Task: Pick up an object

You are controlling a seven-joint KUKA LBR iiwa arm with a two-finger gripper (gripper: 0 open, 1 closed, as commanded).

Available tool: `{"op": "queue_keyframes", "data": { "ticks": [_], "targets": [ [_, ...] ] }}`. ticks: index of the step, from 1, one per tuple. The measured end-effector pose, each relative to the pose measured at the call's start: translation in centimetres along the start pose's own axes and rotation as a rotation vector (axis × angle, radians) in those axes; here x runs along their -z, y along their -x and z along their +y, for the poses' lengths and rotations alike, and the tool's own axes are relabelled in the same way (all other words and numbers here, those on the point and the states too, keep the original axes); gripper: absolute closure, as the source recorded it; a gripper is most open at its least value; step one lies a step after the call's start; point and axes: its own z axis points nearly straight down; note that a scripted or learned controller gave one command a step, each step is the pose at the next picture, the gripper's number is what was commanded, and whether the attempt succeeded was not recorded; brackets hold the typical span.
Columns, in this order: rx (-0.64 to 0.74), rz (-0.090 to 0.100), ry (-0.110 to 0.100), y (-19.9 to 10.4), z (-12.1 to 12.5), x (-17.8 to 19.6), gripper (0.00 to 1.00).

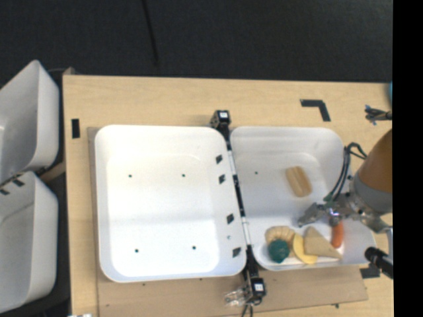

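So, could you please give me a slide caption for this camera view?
Gripper low in the right bin, near a carrot, cheese wedge and banana.

Two shallow white plastic bins are sitting side by side mid-frame. In the right bin point(264, 144), a tan oblong bread roll point(298, 181) is lying centrally; a yellow plastic banana point(303, 251), teal ball point(279, 249), beige wedge point(318, 244) and orange carrot point(338, 234) are clustering at lower right.
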Motion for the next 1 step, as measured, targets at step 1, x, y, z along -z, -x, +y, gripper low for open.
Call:
{"op": "queue_keyframes", "data": {
  "ticks": [1],
  "targets": [
    [-0.001, 0.000, 0.000, 0.00, 0.00, 0.00, 0.00]
  ]
}}
